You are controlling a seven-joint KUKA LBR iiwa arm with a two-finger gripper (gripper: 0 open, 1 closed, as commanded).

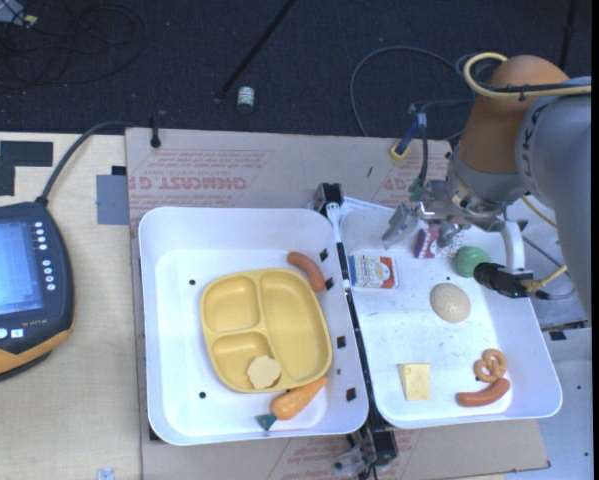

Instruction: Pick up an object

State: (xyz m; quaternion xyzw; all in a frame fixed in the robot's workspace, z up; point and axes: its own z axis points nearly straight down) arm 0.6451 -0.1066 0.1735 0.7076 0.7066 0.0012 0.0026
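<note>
Judging from this view, you have nothing lifted yet. Your gripper (420, 226) hangs at the far edge of the right bin (539, 368), fingers spread and bare. The milk carton (372, 270), green ball (470, 260) and egg (450, 302) lie near it; the whole grasp remains ahead.

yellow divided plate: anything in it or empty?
Not empty. The yellow divided plate in the left bin has one pale round piece in its near compartment; the other two compartments are bare.
</note>
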